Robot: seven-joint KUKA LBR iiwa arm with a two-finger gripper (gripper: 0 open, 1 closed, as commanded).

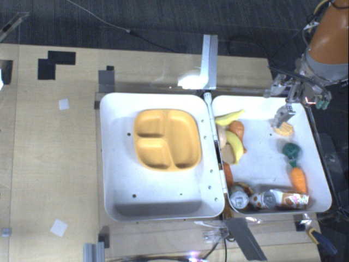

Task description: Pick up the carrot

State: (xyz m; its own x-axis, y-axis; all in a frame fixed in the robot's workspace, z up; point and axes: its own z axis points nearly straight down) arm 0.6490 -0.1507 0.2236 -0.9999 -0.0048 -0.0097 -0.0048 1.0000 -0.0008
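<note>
The carrot (297,179) lies near the right wall of the right bin (262,162), with its orange body toward the front and its green top (291,150) pointing back. My gripper (284,115) hangs over the back right part of that bin, just above a small yellow wedge (283,129). It is well behind the carrot, about a hand's width away, and nothing shows in its grasp. The grey arm with the orange band (330,31) reaches in from the upper right.
A yellow divided tray (166,139) sits in the left bin (120,190). By the right bin's left wall lie two bananas (234,145) and an orange fruit (236,129). Two cans (239,200) and a bottle (294,200) line its front wall.
</note>
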